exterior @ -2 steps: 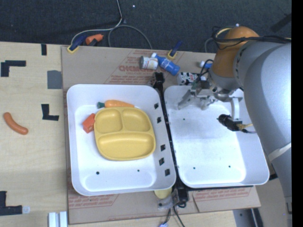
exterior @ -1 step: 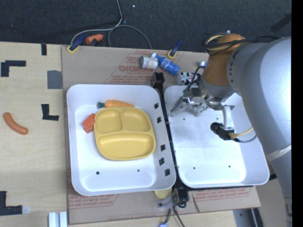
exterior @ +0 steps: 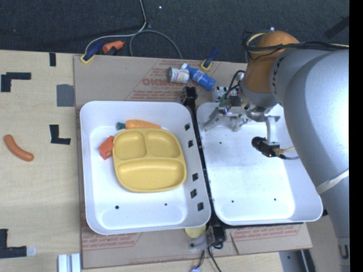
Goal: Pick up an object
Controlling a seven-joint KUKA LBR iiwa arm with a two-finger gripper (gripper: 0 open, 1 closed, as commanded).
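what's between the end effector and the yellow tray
In the camera view, the black divider where the two bins meet lies between the end effector and the yellow tray, plus bare white bin floor.

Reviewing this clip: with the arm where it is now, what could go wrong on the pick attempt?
1. The gripper sits at the far edge of the right bin, while the pickable items lie in the left bin; closing here would likely grab nothing.
2. The yellow divided plate partly covers the carrots, so a grasp there may slip or hit the plate.
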